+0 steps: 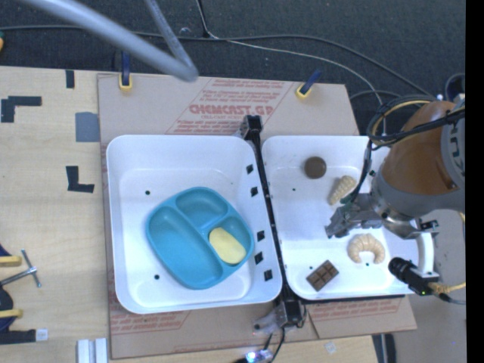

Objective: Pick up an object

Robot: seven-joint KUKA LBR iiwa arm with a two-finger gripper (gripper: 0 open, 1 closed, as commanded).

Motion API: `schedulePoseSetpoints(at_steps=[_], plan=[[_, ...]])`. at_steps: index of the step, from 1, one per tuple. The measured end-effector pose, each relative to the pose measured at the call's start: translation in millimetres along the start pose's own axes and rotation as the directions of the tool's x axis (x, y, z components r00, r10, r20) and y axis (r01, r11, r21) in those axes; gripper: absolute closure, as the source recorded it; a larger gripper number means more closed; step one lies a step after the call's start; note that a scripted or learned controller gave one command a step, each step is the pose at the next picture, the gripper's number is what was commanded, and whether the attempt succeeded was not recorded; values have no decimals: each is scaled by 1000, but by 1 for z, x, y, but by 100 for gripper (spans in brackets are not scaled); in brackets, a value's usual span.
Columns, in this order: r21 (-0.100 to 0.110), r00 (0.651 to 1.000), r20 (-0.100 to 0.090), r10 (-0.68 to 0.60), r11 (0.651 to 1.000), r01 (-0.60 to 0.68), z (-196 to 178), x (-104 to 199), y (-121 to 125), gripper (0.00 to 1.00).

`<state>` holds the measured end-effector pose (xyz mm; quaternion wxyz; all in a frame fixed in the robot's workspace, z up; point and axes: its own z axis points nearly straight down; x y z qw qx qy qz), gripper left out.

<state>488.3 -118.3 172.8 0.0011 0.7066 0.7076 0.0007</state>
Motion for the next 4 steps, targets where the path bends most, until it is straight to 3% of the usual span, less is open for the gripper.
schedulePoseSetpoints(at_steps=[2,4], plan=[[-1,1000,1,-1,1000,1,-97,-3,8,100],[4,1000,-1,-5,1000,5,-91,103,49,100]])
